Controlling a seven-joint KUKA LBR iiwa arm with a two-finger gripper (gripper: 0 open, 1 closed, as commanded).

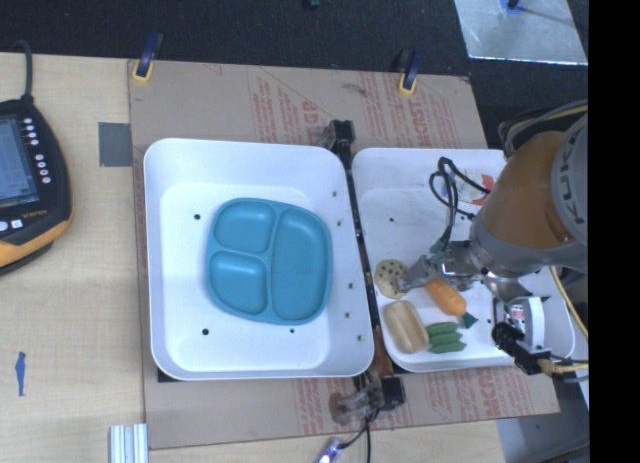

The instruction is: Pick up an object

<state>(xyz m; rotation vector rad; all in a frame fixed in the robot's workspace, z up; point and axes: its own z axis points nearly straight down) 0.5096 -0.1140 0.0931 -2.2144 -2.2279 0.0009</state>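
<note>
My gripper reaches down into the right bin from the right, its tip low over the toy food. Just left of it lies a round beige perforated disc. An orange carrot-like piece sits right beside the gripper's lower side. A tan bread-shaped piece lies near the bin's front, with green bean pods to its right. The arm's grey and orange body hides the right part of this bin.
The left bin holds a blue divided plate. A teach pendant rests on the bench at far left. Clamps hold the cardboard sheet at the back edge.
</note>
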